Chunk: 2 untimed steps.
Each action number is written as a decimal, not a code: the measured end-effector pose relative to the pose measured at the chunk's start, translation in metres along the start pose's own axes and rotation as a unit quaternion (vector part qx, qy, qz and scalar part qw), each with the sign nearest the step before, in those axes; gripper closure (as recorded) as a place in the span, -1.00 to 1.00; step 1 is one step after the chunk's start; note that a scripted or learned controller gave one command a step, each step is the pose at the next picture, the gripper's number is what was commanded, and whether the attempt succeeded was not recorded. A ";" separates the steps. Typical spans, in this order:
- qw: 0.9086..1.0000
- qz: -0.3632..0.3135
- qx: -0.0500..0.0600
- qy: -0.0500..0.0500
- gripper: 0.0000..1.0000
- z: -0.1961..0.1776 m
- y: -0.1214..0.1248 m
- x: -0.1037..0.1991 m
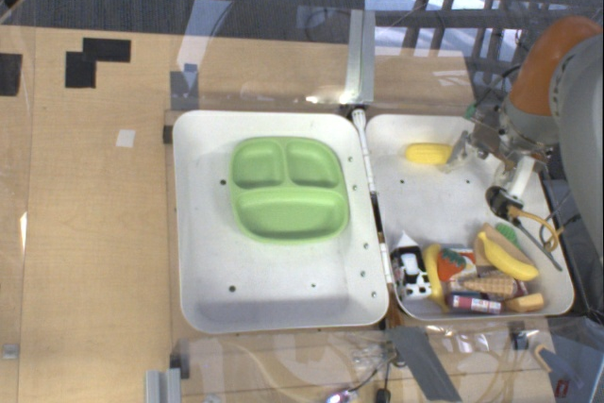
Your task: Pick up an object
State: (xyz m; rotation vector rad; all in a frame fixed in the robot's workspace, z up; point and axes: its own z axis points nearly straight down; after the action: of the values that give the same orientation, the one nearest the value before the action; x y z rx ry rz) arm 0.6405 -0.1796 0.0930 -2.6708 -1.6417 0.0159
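Observation:
A small yellow oblong object (pixel 427 154) lies alone near the far edge of the right bin (pixel 444 203). My gripper (pixel 464 149) is low over the bin just to the right of it, close to its right end. The grey wrist and orange band (pixel 557 52) rise behind it at the far right. A heap of toy food fills the bin's near corner: a banana (pixel 505 253), a black-and-white piece (pixel 409 265), a red piece (pixel 451 265) and a waffle-patterned piece (pixel 489 284).
In the left bin (pixel 203 231) a green divided plate (pixel 288 187) rests slightly toward the far side. A metal divider rail (pixel 371 203) separates the two bins. Black cables (pixel 528 226) hang by the right bin's right wall.

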 end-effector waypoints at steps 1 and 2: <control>0.990 -0.141 0.009 -0.009 -1.00 0.003 -0.007 0.059; 0.972 -0.234 -0.005 -0.002 -1.00 0.004 -0.013 0.087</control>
State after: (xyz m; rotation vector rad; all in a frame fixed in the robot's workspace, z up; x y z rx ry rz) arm 0.6677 -0.0960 0.0892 -2.2194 -2.2262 0.0101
